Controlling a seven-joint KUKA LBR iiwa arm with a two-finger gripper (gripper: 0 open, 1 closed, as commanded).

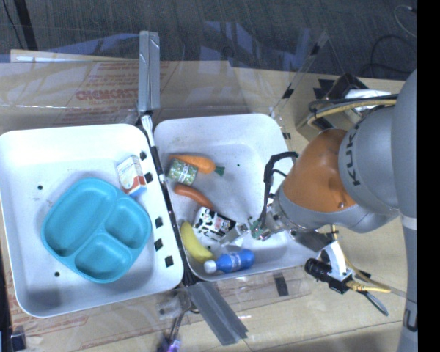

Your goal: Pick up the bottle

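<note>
The bottle (232, 260) is blue with a white cap and lies on its side along the near wall of the right bin (227, 130), cap pointing left. My gripper (259, 230) hangs low inside that bin, a little up and to the right of the bottle and apart from it. The grey arm with its orange band (319, 178) comes in from the right and hides the bin's right wall. Nothing shows between the gripper and the bottle.
A banana (191, 242) and a black-and-white patterned item (213, 224) lie just left of the bottle. Two carrots (198, 164) (194, 194) and a green can (181, 171) sit farther back. The left bin (29, 152) holds a blue divided plate (95, 229) and a small carton (129, 173).
</note>
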